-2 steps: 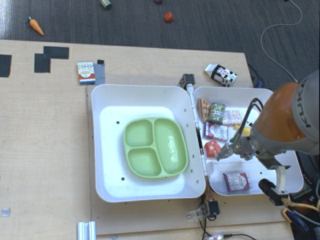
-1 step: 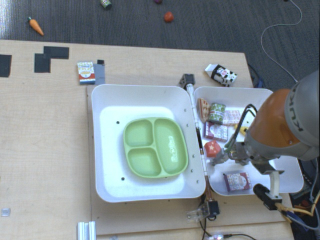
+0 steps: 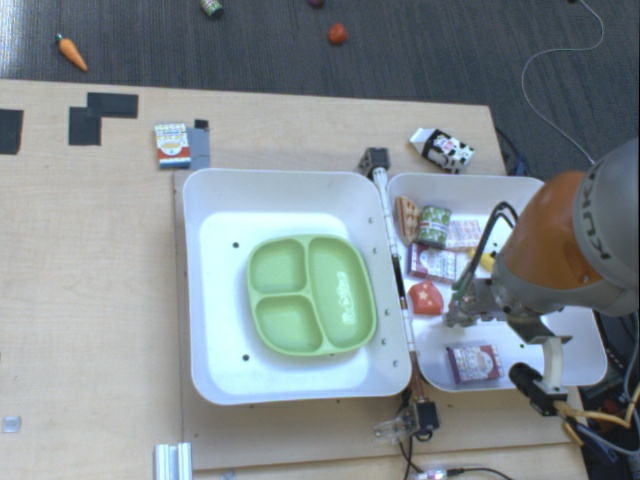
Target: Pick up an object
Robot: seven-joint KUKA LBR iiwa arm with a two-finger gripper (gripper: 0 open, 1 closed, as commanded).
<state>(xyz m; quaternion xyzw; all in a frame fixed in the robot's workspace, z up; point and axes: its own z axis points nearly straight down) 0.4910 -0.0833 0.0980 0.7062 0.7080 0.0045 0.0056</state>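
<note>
The right bin [image 3: 590,363] holds several small objects: a green can [image 3: 433,225], a purple packet [image 3: 432,263], a red rounded item [image 3: 426,297], a pale packet [image 3: 466,233] and a purple-and-white pouch [image 3: 473,363] near the front. A bit of yellow [image 3: 484,260] peeks out beside the arm. My gripper [image 3: 458,311] hangs low in this bin, just right of the red item and above the pouch. The grey and orange arm [image 3: 560,253] covers the bin's right half.
The left bin [image 3: 215,298] carries a green three-compartment plate [image 3: 311,295]. On the bench behind lie a small card box [image 3: 173,145] and a black-and-white toy [image 3: 443,149]. Cables and a clip [image 3: 415,420] sit at the front edge.
</note>
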